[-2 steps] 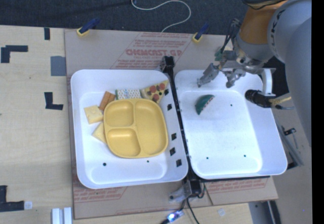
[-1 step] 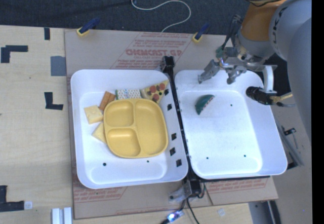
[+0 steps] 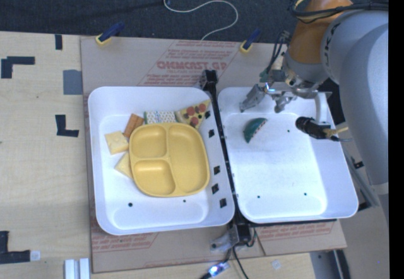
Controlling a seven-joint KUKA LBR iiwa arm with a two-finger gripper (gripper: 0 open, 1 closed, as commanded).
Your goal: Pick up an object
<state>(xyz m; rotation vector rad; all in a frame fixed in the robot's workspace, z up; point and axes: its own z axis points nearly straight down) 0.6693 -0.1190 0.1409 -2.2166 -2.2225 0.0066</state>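
Observation:
A small dark green object (image 3: 254,128) lies on the floor of the right bin (image 3: 284,189), near its far left part. My gripper (image 3: 266,100) hangs over the bin's far edge, just above and behind the green object, with its two fingers spread apart and nothing between them. The left bin (image 3: 113,208) holds a yellow divided plate (image 3: 169,159). Around the plate's far and left sides lie several small food-like pieces: a pizza slice (image 3: 195,112), a brown cracker (image 3: 133,124) and pale yellow pieces (image 3: 116,142).
The black divider clips (image 3: 218,164) run between the two bins. A grey arm with an orange band (image 3: 319,19) fills the upper right. A black cable part (image 3: 312,127) sticks over the right bin's far right side. Cardboard (image 3: 183,63) lies under both bins.

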